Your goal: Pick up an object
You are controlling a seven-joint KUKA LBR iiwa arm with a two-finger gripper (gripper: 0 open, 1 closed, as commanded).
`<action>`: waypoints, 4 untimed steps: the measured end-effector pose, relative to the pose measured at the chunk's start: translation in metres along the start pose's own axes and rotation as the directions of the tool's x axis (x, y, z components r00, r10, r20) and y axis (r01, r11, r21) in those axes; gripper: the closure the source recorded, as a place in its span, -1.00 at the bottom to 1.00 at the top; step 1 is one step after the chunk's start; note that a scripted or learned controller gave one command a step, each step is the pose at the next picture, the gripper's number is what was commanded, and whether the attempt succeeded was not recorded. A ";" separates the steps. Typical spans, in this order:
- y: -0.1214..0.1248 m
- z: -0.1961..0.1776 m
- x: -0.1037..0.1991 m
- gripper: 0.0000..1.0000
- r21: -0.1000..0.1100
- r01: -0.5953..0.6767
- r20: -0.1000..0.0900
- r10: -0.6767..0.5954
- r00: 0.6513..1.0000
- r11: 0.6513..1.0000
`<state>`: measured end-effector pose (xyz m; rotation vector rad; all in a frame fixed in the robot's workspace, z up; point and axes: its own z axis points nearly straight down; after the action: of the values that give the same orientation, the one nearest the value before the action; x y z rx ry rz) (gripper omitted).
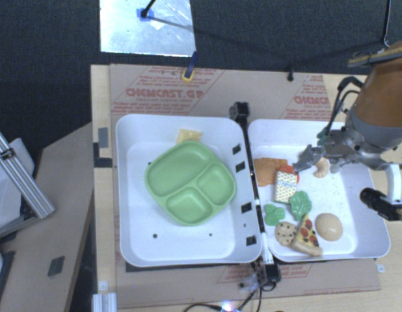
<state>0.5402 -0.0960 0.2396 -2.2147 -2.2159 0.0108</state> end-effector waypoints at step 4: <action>-0.009 0.148 0.008 -1.00 -0.008 0.000 0.000 0.000 1.000 1.000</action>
<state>0.5296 -0.0879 0.0917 -2.2184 -2.2205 0.0025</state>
